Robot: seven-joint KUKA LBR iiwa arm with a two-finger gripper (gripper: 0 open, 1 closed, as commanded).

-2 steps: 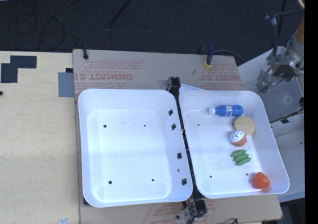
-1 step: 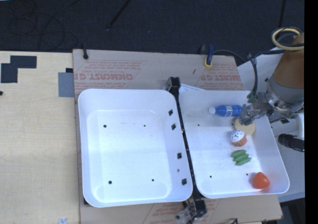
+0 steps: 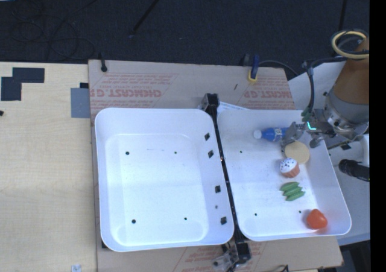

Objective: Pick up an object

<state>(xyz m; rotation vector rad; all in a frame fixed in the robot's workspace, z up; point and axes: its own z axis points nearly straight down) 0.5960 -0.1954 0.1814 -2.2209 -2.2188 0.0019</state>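
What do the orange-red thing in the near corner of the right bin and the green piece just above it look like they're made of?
Orange-red object: probably smooth plastic or rubber, going by its even saturated color and rounded shape with a faint sheen. Green piece: likely molded plastic toy food, as it looks ridged like pods and uniformly colored. Both are too small to be sure.

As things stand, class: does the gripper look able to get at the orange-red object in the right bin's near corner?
Probably yes. The orange-red object lies alone, apart from the green piece, with open space above it; the gripper hovers at the same bin's far side.
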